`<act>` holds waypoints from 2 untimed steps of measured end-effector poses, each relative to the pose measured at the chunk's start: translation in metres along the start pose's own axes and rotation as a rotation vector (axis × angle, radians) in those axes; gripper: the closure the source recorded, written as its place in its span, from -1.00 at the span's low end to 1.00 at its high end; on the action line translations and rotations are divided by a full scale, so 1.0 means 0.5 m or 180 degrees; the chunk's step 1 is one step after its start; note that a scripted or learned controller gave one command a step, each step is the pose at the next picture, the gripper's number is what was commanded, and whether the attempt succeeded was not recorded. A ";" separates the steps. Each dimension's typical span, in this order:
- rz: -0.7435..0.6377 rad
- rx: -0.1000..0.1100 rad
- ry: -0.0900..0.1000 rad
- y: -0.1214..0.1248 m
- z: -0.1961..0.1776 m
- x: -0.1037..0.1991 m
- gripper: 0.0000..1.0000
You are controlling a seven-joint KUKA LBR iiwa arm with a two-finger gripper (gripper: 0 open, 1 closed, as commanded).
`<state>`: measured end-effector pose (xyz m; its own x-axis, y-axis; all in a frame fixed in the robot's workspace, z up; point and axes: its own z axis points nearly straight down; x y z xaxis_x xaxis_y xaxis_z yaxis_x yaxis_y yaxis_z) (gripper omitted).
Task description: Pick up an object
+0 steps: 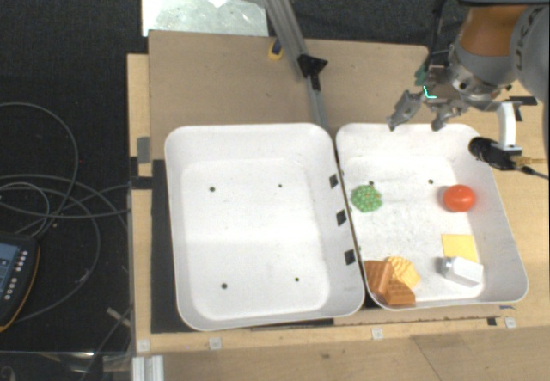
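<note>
Status: pick not yet made; nothing is in the gripper.

The gripper (423, 116) hangs above the far rim of the right bin (494, 216), fingers spread apart with nothing between them. All candidates lie in that bin: a red tomato-like ball (459, 198), a green bumpy ball (367, 198), a yellow block (460, 246), a small grey-white piece (459, 269) and an orange-brown waffle-like item (392, 281). Judgement: descent, closure and lift all remain to be done.

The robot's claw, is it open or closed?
Open. The gripper has its two fingers spread apart with nothing between them, above the far rim of the right bin.
</note>
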<state>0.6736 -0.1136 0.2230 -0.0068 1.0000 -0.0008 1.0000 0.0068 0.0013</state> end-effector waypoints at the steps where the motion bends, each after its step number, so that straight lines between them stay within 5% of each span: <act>1: 0.0017 0.0011 0.0000 0.003 0.109 -0.020 -1.00; 2: 0.0015 0.0014 0.0003 -0.015 0.202 -0.014 -1.00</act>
<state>0.6663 -0.1207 0.1221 -0.0021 1.0000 0.0001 1.0000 0.0021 -0.0031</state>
